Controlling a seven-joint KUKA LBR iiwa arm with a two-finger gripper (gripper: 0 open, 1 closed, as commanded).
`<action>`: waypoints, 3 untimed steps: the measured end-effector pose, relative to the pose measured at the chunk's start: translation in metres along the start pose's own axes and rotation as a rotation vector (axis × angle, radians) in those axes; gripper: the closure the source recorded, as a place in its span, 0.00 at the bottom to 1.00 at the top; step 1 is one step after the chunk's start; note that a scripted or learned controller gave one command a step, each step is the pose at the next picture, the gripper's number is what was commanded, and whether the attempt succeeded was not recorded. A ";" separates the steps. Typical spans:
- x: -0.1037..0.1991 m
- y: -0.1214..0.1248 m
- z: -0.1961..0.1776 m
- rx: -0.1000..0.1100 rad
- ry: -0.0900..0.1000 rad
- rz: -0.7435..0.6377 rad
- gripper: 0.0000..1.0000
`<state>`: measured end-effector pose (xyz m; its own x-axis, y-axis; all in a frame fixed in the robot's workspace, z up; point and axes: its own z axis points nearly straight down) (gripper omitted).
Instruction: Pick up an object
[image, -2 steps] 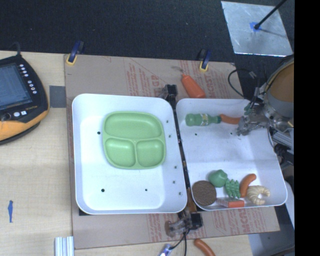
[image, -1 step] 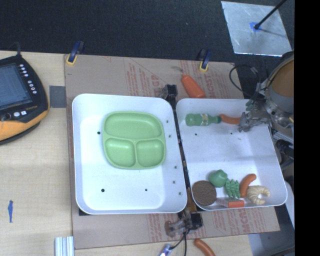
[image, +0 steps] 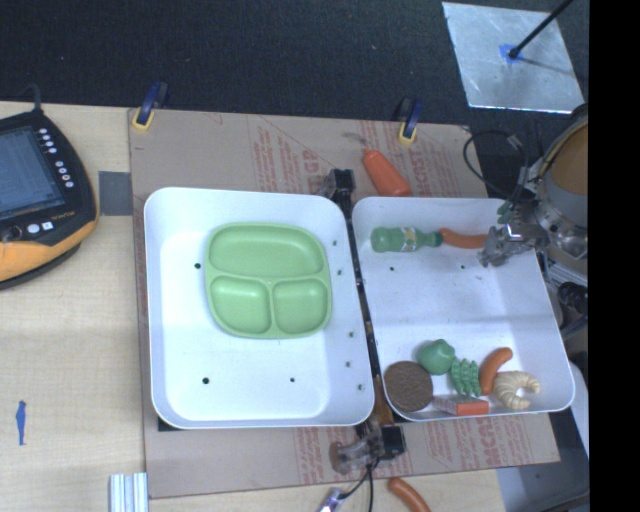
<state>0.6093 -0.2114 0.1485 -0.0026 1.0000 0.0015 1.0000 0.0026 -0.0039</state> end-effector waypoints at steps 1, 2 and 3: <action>0.000 -0.039 0.057 0.001 -0.002 -0.002 1.00; -0.001 -0.036 -0.080 -0.003 -0.003 -0.001 1.00; 0.048 0.034 -0.078 -0.002 -0.001 -0.001 1.00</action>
